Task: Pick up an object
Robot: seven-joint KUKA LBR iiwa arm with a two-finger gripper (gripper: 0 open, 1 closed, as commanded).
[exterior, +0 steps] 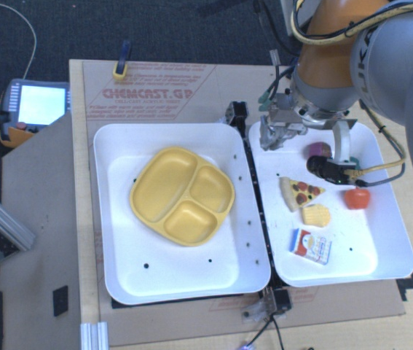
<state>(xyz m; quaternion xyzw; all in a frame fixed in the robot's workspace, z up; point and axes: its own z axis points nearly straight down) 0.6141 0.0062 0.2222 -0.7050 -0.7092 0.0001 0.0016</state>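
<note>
Two white bins sit side by side on a brown board (155,90) with red printed letters, and a yellow clamp (122,65) grips its far edge. Dark carpet (155,13) covers the floor behind, and a small lit screen (40,103) stands at the left.

The left bin (119,261) holds a yellow divided plate (183,195). The right bin (381,246) holds a pizza slice (299,192), a yellow cracker (316,215), a red tomato (357,197), a purple ball (319,150) and a small carton (311,246).

The gripper (275,137) hangs over the far left corner of the right bin, apart from all of them. I cannot tell if its jaws are spread or closed.
</note>
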